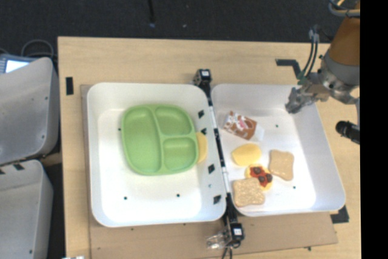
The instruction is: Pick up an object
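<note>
Right bin (pixel 315 148): packet (pixel 240 125), yellow piece (pixel 247 154), two bread slices (pixel 282 165), pizza bit (pixel 260 175). Gripper (pixel 295 101) at upper rim; jaw state cannot be told. Yellow piece likely light, stiff, smooth; grip across its width.

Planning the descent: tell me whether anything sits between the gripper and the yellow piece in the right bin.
Nothing visible does. The gripper hangs over the right bin's far right corner; bare white floor lies between it and the yellow piece.
</note>
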### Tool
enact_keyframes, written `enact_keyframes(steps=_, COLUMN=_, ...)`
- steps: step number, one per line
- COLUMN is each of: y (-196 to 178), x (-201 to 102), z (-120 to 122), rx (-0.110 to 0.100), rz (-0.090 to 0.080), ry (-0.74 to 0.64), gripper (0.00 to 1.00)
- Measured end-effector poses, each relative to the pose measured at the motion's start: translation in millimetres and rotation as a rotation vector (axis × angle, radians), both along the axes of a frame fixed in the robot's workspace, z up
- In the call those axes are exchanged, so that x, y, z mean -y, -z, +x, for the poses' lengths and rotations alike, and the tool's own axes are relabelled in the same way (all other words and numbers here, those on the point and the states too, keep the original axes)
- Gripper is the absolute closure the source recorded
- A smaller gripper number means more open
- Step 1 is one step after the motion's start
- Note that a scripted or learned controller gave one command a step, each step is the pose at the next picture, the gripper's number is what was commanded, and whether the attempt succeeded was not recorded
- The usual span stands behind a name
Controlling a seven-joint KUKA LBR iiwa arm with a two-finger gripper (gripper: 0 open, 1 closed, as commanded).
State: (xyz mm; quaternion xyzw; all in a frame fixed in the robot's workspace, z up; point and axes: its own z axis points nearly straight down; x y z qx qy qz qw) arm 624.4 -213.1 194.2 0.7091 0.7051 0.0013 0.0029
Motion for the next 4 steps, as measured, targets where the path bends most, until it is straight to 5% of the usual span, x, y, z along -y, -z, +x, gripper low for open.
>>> enact_keyframes(steps=2, y=-99.4, x=3.9, z=3.8, rx=0.002, rz=-0.001, ry=-0.007, gripper=1.0)
enact_keyframes(steps=4, y=-70.3, x=-99.1, z=15.5, rx=-0.005, rz=0.002, ry=-0.011, gripper=1.0)
